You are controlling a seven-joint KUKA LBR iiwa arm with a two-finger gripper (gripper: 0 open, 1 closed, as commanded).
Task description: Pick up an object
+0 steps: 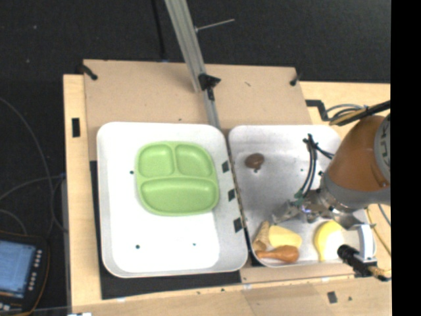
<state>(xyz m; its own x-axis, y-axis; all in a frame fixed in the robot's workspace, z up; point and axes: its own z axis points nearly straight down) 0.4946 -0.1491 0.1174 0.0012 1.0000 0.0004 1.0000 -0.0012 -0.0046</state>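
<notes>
In the right bin [276, 143] several small things lie near the front edge: a pale yellow wedge [284, 236], an orange carrot-like piece [279, 254] in front of it, and a yellow lemon-like piece [326, 239] further right. A small brown round object [254, 160] rests alone near the bin's back left. My gripper [299, 209] hangs low over the bin's front right, just above and between the yellow wedge and the lemon-like piece. The orange wrist band [360, 157] covers much of the bin's right side.
The left bin [118, 242] holds a green three-compartment plate [177, 178] toward its back. A metal pole [191, 45] slants down to the divide between the bins. A tablet [20, 268] lies off the bench at the lower left.
</notes>
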